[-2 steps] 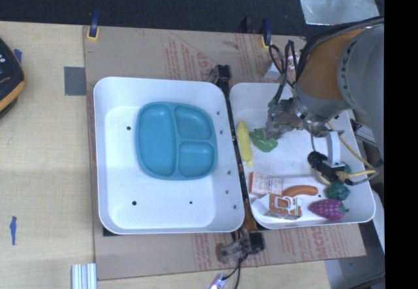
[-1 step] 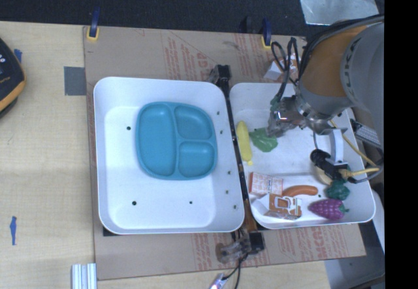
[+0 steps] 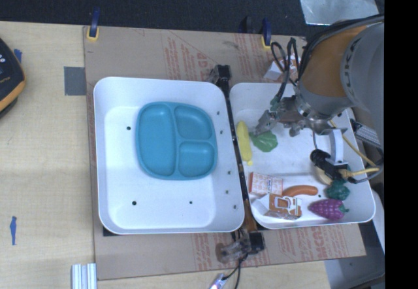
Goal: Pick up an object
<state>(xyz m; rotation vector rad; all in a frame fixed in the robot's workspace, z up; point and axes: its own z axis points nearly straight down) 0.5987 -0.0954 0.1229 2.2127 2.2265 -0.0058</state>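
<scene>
Camera view: end effector [image 3: 269, 121] partly over green toy [image 3: 266, 142]

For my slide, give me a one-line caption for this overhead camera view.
Grey KUKA arm reaching into the right white bin above a green toy vegetable, while the blue divided plastic plate sits in the left white bin.

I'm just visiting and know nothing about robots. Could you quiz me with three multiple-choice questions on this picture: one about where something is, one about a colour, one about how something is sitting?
1. Where is the blue plate?
A. left bin
B. right bin
C. on the bench outside the bins

2. What colour are the toy grapes?
A. yellow
B. purple
C. blue

3. How does the plate sit?
A. flat, compartments facing up
B. upside down
C. leaning on the bin wall

Answers:
1 A, it lies inside the left bin.
2 B, the bunch in the right bin is purple.
3 A, its three compartments face the camera.
</scene>
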